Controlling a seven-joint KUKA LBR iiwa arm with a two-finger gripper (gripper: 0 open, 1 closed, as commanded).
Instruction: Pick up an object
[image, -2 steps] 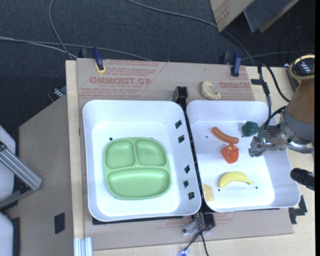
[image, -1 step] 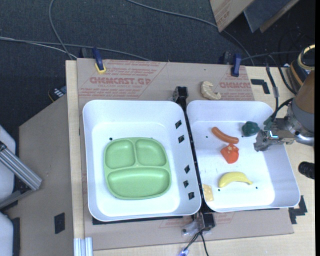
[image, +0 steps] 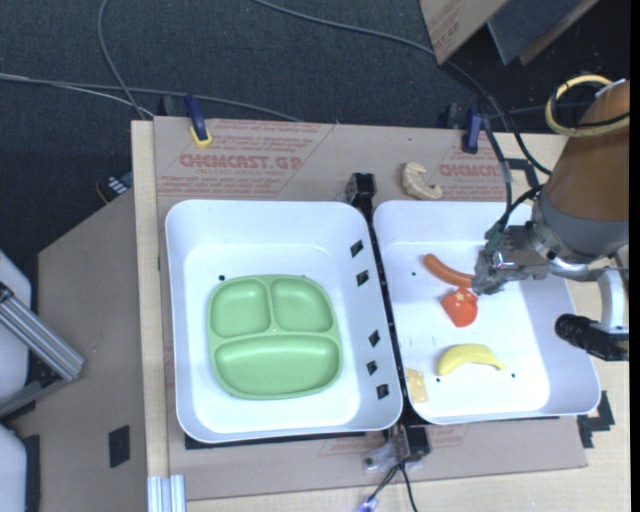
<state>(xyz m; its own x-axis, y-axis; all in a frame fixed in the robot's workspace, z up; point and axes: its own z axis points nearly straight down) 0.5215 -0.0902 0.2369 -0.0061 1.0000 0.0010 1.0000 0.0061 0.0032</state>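
In the right bin (image: 530, 395) lie an orange carrot-like stick (image: 444, 269), a red strawberry-shaped piece (image: 461, 307) and a yellow banana (image: 468, 360). A small tan cheese-like wedge (image: 415, 383) rests at that bin's front left corner. My gripper (image: 492, 274) hangs low over the right bin, just right of the carrot's end and just above the red piece. Nothing shows between its fingers.
The left bin (image: 190, 250) holds a green divided plate (image: 275, 335). A beige toy piece (image: 421, 181) lies on the bench behind the right bin. Black clips (image: 360, 187) run along the divider between the bins. Cables cross the bench at back right.
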